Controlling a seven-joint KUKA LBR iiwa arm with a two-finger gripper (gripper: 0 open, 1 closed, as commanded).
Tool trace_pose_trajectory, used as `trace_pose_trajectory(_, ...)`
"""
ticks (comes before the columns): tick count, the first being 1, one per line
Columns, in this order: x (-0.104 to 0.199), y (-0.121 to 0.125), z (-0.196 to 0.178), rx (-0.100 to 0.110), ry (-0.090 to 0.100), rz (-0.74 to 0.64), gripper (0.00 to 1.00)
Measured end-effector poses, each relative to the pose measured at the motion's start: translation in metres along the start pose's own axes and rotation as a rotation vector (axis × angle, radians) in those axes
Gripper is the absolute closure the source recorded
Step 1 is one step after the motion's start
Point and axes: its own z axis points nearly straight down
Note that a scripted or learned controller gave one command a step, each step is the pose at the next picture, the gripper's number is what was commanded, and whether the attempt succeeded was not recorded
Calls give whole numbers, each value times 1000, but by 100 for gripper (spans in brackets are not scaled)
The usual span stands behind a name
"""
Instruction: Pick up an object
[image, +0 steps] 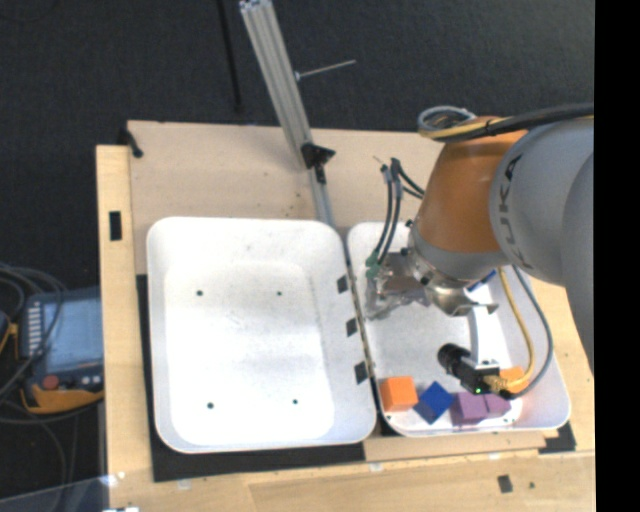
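Observation:
Three small blocks lie along the near edge of the right bin: an orange block, a blue block and a purple block. My gripper hangs over the left side of that bin, close to the wall it shares with the left bin. It is well behind the blocks and touches none of them. I see nothing held in it. The grey arm with its orange band covers the back of the right bin.
The left bin sits beside the right one, their walls meeting near the gripper. A slanted metal rail rises behind the bins. A teach pendant lies off the bench at far left.

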Motion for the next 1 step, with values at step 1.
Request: trace_pose_trajectory(1, 49, -8, 5, 3, -1, 2, 100)
